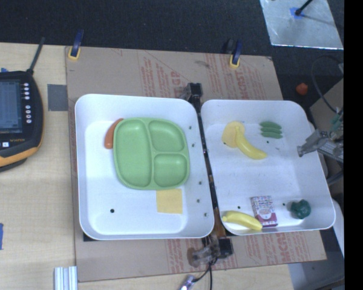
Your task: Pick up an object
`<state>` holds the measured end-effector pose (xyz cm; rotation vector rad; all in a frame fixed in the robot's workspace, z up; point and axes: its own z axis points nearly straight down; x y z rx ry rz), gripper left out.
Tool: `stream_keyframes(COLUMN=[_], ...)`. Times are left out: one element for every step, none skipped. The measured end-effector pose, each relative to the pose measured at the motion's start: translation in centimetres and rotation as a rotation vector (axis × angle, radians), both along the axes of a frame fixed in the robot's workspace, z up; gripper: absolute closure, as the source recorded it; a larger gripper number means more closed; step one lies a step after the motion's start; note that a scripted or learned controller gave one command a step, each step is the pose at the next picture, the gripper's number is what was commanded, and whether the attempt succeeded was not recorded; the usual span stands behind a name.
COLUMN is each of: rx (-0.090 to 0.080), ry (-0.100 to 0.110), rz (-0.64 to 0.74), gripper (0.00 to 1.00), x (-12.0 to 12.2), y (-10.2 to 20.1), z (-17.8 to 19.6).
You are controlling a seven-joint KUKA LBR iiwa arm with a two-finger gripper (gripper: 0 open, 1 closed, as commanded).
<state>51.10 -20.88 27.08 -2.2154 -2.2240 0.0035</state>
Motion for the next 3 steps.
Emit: stream_keyframes(rx=[-0.002,-0.002,0.000], ry=[0.001,0.000,0.002], rz=[0.002,0.002,0.003], gripper=[0.00,0.00,0.00], x=[7.5,11.9,14.5], y=[-0.3,0.7,-0.2], z=[-4.8,-10.1,-18.0])
